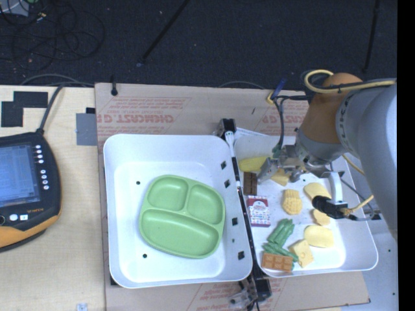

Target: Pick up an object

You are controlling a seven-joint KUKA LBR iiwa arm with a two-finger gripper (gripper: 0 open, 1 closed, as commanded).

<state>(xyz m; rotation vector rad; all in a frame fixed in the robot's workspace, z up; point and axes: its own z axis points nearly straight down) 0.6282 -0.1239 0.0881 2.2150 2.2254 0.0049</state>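
Note:
My gripper (280, 167) hangs low over the back of the right bin (363, 258), among several toy foods. Right under it lies a small yellow piece (280, 179), and just to its left a yellow block (251, 164). Whether anything is in its grasp cannot be told. Further forward in the bin lie a red and white carton (259, 210), a yellow corn piece (292, 202), green pea pods (280, 233), a waffle (277, 262), a cheese wedge (303, 253) and a pale yellow lump (320, 236).
The left bin (123, 167) holds a green divided plate (183, 216). A black divider rail (237, 193) runs between the bins. A teach pendant (23, 186) lies at the far left of the bench. The grey arm (363, 122) covers the right bin's back right corner.

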